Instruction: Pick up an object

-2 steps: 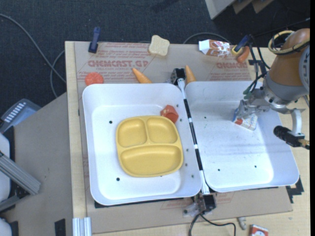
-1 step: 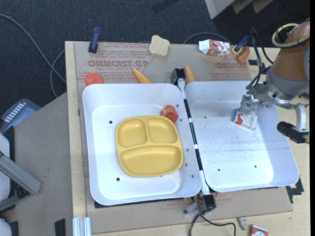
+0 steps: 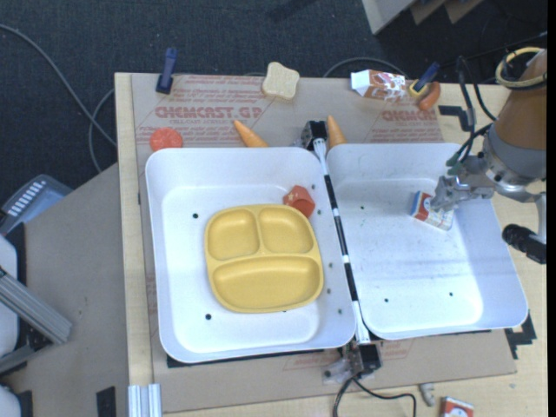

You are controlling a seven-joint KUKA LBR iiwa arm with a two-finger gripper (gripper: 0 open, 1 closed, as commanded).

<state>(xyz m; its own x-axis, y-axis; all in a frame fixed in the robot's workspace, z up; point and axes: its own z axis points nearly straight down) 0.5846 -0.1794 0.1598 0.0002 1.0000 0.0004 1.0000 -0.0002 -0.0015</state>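
A small red, white and blue carton [image 3: 428, 208] lies in the right bin [image 3: 417, 294], near its upper right part. My gripper [image 3: 451, 193] reaches in from the right and hovers right at the carton's upper right edge, partly covering it. I cannot make out whether it touches the carton. In the left bin [image 3: 174, 233] a yellow divided plate [image 3: 262, 259] lies flat, with a small red object [image 3: 301, 201] at its upper right corner.
Behind the bins on the cardboard lie a bread slice [image 3: 281, 80], a carrot [image 3: 249, 134], a red round piece [image 3: 166, 139], a blue clip [image 3: 166, 69], a small milk carton [image 3: 380, 84] and an orange piece [image 3: 427, 97].
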